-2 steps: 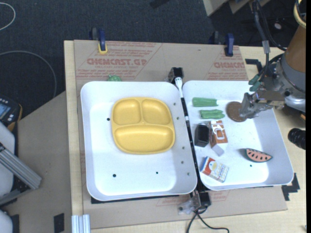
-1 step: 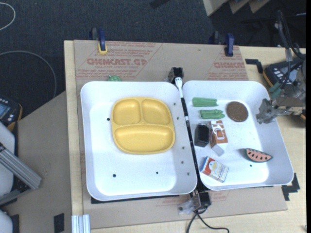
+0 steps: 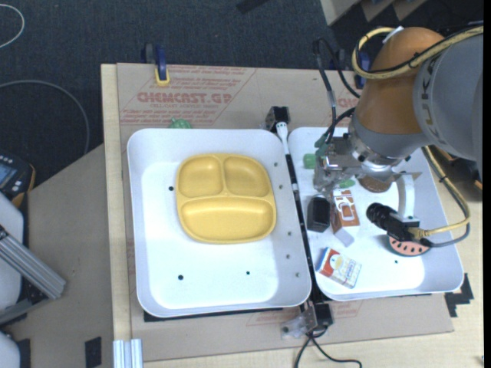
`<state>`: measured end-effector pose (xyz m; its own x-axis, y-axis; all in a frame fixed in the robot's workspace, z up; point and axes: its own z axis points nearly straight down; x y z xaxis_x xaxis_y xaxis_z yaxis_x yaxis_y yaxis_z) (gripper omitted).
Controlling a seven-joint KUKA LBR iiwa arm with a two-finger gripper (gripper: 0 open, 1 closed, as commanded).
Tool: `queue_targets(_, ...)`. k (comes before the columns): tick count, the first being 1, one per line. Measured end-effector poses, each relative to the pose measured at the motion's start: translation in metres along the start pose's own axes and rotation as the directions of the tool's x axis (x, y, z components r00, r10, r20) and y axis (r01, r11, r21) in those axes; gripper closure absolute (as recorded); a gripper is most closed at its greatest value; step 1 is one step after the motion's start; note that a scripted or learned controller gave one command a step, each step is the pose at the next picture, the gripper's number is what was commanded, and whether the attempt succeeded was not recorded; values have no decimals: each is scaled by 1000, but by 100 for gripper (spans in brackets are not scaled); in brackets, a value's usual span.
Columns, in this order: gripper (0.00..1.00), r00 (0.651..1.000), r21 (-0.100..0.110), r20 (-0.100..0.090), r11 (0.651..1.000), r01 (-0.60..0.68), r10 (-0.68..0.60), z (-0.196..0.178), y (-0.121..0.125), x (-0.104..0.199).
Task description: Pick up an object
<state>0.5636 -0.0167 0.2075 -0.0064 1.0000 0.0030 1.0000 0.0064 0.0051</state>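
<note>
My gripper hangs low over the back left part of the right bin. Just in front of it lie a small black block and a red and brown box. A green piece lies to its left by the bin's wall. A brown round thing peeks out from under the wrist. Nearer the front lies a white and red packet. An orange, dark-striped piece sits on the right side. Nothing is visibly held.
The left bin holds a yellow divided plate in its back half. The grey and orange arm covers the right bin's back right part. A black ridge marks where the two bins meet.
</note>
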Motion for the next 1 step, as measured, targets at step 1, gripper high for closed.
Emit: queue_targets(1, 100, 1000, -3, 4, 1000, -6, 6, -138, -47, -15)
